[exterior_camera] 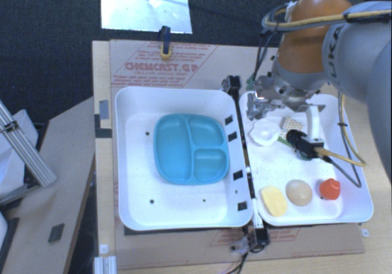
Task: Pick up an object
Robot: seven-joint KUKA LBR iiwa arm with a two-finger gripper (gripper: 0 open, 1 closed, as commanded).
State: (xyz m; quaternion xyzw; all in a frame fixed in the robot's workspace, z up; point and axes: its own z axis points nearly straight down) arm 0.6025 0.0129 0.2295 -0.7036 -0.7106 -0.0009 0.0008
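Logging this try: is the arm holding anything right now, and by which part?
Cannot be told. The gripper hangs low over the right bin, just above a small white lid-like piece, but nothing visibly sits in it.

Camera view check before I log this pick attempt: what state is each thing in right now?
Gripper: low over the right bin's far left corner, nothing visibly held.
Blue divided plate: flat in the left bin.
Yellow piece: lying in the right bin, near edge.
Beige round piece: resting beside it.
Red piece: resting at right.

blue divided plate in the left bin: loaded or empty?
Empty. All three compartments of the blue plate show bare blue surface; it lies flat, alone in the left bin.
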